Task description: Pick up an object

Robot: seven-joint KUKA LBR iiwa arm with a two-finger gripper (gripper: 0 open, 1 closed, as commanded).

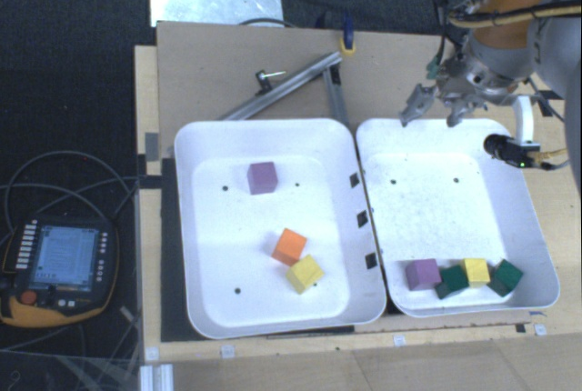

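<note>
My gripper (434, 111) hangs over the far rim of the right bin (455, 198), fingers spread open with nothing between them. Along that bin's near wall lie a purple cube (422, 274), a dark green cube (450, 280), a yellow cube (476, 270) and another green cube (506, 275). The left bin (209, 225) holds a purple cube (262, 177) towards the back, plus an orange cube (289, 245) touching a yellow cube (305, 273) near the front. All the cubes lie well away from the gripper.
A metal bar (282, 87) lies slantwise on the board behind the left bin. A teach pendant (56, 266) with cables sits on the floor at the left. A black fitting (503, 146) juts over the right bin's far right rim.
</note>
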